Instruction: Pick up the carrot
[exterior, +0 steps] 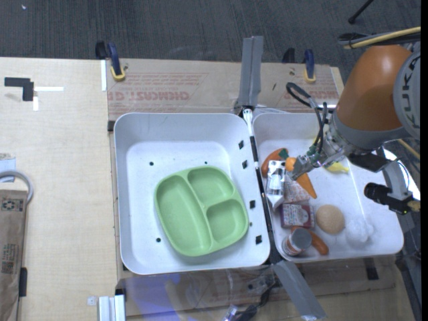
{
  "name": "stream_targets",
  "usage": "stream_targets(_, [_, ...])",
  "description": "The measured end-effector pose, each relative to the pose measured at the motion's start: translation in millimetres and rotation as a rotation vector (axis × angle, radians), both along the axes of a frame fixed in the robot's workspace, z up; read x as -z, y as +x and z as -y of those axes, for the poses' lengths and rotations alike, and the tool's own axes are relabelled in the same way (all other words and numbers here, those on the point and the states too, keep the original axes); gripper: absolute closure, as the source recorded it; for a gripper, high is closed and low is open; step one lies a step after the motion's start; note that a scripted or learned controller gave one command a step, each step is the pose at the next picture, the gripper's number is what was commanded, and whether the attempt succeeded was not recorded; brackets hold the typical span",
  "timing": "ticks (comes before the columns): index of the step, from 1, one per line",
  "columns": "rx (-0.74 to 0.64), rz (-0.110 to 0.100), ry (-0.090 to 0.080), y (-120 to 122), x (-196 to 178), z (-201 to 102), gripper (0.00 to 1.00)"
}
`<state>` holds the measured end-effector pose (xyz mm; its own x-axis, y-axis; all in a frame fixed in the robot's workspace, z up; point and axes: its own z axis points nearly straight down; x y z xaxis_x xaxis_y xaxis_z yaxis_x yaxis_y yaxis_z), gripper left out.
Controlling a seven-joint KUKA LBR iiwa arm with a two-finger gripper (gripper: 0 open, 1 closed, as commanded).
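A: Where to find the carrot (306, 184)?

B: In the right bin (378, 196), to the right of the green plate (200, 209), about level with the plate's upper edge. Orange, pointed, lying tilted with the thin end away from the plate and a bit downward.

A: And the gripper (299, 170)?

B: Also right of the plate, just above the carrot's thick end, very close to it or touching. Hard to say which. Cannot tell either whether open or closed, and nothing clearly seen held in it. Comes in from far right of the plate on the grey arm (374, 92), with the orange band well above and right of the plate.

A: What else near the carrot?

B: One more orange piece (273, 160) with a bit of green, between the plate and the carrot, near the bin wall. Below the carrot, a dark red packet (295, 214), right of the plate's lower compartment. Beside the packet, farther from the plate, a round tan ball (330, 219). Lower down, a small round can (297, 241). Something yellow (339, 168) behind the gripper, farther right of the plate, partly hidden.

A: And the plate itself?

B: Three compartments, lying flat in the left bin (134, 179), a little turned. Both bins side by side on the wooden bench (53, 146). Far left of the plate, a brown paper bag (10, 239) at the edge of the view.
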<state>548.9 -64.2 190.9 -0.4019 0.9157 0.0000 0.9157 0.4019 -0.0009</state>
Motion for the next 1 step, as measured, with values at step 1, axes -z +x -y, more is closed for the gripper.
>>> stream_targets(1, [0.0, -0.002, 0.0, -22.1, -10.1, -23.5, 1.0])
